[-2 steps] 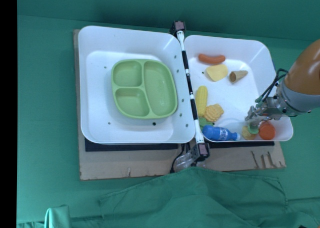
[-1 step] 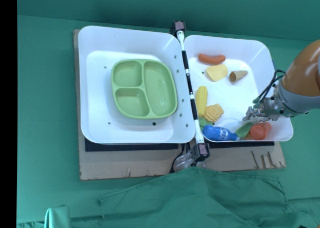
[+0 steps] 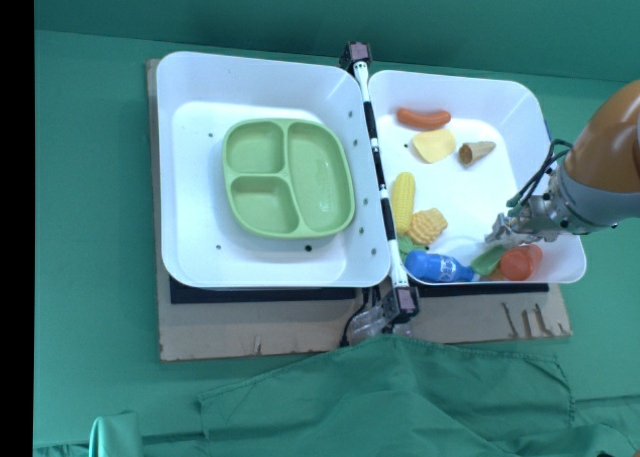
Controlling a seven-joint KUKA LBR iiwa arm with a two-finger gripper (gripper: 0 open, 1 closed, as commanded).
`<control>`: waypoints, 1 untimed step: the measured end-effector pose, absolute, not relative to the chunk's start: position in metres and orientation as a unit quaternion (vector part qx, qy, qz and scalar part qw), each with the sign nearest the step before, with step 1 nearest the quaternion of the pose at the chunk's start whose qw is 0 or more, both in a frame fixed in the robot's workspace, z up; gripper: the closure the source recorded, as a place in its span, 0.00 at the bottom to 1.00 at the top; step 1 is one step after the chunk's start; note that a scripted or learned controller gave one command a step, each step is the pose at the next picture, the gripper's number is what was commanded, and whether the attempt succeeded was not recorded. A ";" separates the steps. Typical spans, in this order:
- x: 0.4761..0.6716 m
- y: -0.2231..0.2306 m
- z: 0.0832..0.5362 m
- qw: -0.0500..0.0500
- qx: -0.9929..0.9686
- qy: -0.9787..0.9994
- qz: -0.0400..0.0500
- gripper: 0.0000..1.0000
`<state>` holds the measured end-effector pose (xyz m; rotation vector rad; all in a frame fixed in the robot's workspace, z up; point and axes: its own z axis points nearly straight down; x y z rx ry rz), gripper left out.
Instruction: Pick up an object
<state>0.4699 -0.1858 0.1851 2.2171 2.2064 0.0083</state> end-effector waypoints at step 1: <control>0.470 -0.187 0.185 0.006 0.708 0.706 0.003 1.00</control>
